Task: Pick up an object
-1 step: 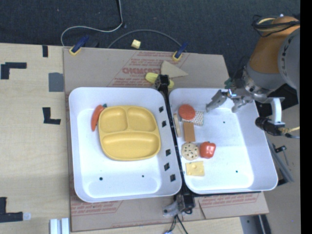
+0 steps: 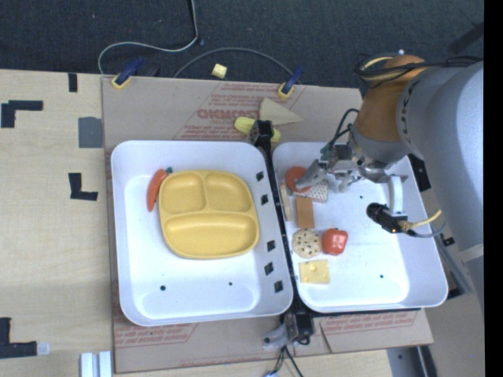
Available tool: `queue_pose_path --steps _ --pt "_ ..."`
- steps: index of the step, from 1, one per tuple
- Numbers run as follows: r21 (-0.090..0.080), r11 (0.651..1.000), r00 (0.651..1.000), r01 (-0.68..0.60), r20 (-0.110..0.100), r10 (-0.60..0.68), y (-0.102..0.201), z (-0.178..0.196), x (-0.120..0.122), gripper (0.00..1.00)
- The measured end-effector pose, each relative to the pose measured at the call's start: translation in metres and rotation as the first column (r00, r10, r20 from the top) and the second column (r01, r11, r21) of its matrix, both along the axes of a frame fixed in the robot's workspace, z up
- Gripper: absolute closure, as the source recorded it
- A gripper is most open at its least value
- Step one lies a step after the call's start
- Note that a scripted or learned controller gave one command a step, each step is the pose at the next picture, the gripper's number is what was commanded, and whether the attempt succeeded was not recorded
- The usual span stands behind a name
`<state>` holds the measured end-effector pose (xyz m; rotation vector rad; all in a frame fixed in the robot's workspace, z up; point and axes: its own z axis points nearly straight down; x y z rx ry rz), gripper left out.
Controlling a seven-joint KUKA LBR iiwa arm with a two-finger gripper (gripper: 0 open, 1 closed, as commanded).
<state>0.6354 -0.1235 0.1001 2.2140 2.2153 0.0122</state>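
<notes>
Red print on cardboard sheet (image 2: 206,110) under bins, upside down; possibly "CHICAGO", not clearly legible.

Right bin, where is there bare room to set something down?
In the right bin, bare floor lies right of the red pepper and cheese square, toward the near right corner. The left side is crowded: cookie, cracker, with the gripper above.

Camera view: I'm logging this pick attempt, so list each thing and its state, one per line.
Gripper: low over the right bin's far left corner, fingers unclear.
Yellow tray: flat in left bin, compartments bare.
Carrot: lying beside the tray.
Cookie: flat.
Red pepper: beside the cookie.
Cheese slice: flat.
</notes>
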Motion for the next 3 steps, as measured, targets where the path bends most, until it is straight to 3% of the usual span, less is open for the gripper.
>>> queue_pose_path --steps 1,2,3 --pt "-0.003 1.0 1.0 -0.005 -0.015 0.005 0.026 -0.015 0.034 0.0" --pt "-0.003 1.0 1.0 0.001 -0.013 -0.001 0.026 -0.015 0.033 0.0" --pt "-0.005 1.0 1.0 0.0 -0.007 0.0 0.026 -0.001 0.035 1.0"
